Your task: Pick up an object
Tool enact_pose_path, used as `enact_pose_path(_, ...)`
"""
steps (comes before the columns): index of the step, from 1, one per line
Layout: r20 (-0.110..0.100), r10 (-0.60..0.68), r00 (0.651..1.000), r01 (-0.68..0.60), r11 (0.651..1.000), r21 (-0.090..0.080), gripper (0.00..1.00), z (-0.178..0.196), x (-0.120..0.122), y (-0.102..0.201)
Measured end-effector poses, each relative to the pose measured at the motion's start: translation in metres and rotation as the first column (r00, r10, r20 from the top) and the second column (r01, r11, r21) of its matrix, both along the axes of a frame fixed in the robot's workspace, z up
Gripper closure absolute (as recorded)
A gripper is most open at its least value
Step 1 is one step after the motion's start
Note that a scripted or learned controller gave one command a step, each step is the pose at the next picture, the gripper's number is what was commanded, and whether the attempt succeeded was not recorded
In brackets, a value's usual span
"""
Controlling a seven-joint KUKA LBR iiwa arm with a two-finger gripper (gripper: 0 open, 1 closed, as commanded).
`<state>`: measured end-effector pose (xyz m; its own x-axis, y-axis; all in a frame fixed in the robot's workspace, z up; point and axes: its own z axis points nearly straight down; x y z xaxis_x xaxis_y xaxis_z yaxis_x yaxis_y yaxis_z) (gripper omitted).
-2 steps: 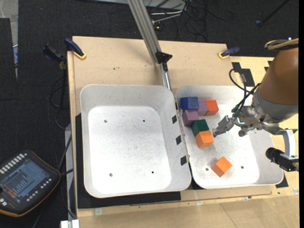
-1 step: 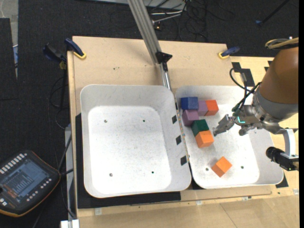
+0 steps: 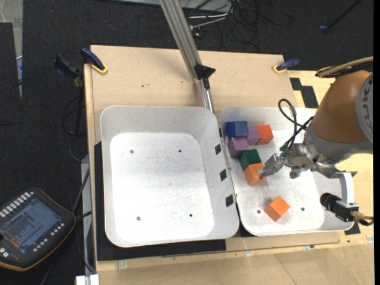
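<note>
Fingers (image 3: 268, 168) beside orange block (image 3: 254, 174) mid right bin (image 3: 309, 215), grip impossible to tell; open floor toward near rim.

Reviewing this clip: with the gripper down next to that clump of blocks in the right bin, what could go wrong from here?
1. The gripper is beside an orange block that touches the green block; closing may catch both or shove the clump.
2. A push could slide the blocks toward the right bin wall, leaving no room to grasp.
</note>
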<state>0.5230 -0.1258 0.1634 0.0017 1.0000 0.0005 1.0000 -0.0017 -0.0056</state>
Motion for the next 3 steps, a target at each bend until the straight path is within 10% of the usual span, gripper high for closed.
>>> enact_pose_path(2,0.004,0.001,1.0,-0.001,1.0,-0.001,0.0,-0.069,-0.005,0.006)
enact_pose_path(3,0.008,0.001,1.0,-0.001,1.0,-0.001,1.0,-0.058,-0.003,0.006)
